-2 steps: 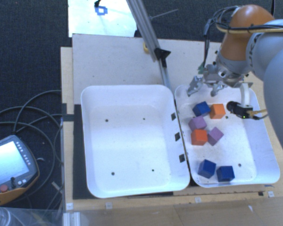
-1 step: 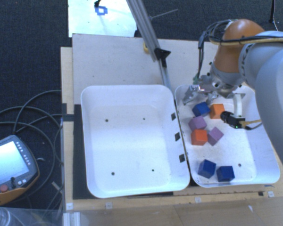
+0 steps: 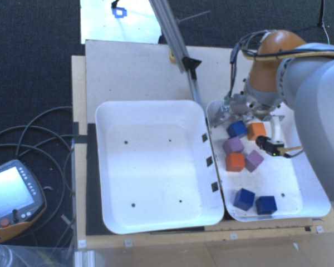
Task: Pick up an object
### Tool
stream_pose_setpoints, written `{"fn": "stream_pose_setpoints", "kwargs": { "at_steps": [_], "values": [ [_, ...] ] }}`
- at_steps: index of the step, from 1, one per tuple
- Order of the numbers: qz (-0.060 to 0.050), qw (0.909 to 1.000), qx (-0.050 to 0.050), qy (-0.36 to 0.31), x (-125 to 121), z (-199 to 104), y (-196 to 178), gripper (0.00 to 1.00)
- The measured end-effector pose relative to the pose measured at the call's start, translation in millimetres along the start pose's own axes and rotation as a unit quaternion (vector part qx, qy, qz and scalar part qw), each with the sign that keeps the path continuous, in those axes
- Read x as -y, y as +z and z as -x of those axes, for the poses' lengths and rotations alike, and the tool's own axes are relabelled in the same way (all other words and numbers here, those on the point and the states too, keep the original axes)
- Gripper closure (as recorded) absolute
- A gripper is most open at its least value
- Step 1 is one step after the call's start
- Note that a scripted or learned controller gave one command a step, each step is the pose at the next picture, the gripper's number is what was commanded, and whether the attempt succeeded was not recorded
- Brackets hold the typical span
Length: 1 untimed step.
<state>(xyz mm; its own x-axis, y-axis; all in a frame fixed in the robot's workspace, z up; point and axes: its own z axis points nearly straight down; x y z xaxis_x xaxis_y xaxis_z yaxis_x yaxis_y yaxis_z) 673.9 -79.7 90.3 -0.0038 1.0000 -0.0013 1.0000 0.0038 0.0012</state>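
The grey arm with the orange band (image 3: 273, 46) is reaching in from the right and hanging low over the far end of the right shallow white bin (image 3: 317, 204). Its two-finger gripper (image 3: 240, 115) sits right above the cluster of blocks, but the wrist hides the fingers from up here, so whether they are open or closed, I cannot tell.

Just beneath the gripper there's a small blue cube (image 3: 236, 129), with a small orange cube (image 3: 256, 130) right beside it. A little nearer to us, a pale purple cube (image 3: 232, 146) touches a second orange cube (image 3: 235, 162), and another pale purple cube (image 3: 254, 160) leans just beside that one. Nothing shows between the fingers; all the blocks appear to rest on the bin floor.

Down at the near end of that bin, two dark blue cubes (image 3: 244, 198) (image 3: 265, 204) sit side by side, well apart from the cluster.

The left shallow white bin (image 3: 156, 166) lies alongside. On the floor at far left, a grey and orange handheld control pendant (image 3: 11, 196) rests among black cables (image 3: 39, 132).
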Motion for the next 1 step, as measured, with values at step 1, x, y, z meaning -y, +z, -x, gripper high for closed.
{"fn": "stream_pose_setpoints", "kwargs": {
  "at_steps": [1],
  "values": [
    [0.005,1.0000,0.000,-0.001,-2.9,0.0,-14.4,1.00]
  ]
}}
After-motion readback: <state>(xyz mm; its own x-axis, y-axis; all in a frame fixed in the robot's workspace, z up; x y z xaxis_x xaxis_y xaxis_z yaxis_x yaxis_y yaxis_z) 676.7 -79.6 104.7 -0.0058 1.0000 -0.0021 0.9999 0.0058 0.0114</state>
